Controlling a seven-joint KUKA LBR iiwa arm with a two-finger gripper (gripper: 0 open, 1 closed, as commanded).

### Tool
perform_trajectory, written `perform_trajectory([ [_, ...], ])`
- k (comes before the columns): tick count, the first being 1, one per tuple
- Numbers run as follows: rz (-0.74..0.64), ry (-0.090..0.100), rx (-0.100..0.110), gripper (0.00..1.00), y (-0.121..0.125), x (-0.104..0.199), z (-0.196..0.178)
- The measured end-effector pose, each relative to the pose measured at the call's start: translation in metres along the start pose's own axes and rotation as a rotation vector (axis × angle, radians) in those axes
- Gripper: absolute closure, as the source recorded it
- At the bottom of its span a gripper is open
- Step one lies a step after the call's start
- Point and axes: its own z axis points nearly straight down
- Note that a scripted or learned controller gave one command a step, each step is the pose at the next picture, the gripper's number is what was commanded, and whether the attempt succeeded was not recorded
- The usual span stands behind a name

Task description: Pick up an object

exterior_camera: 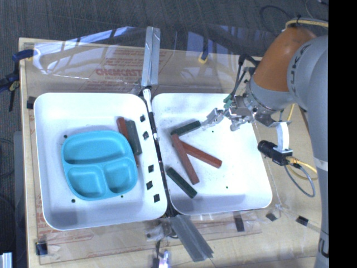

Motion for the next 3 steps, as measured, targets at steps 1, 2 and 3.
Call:
perform_trajectory([
  [1,-0.027,-0.001,-0.001,0.0,0.013,0.064,0.111],
  [2,-0.105,0.0,-0.002,0.0,-0.039,0.027,0.112],
  [3,-0.11,0.001,0.002,1.0,-0.038,0.027,0.105],
])
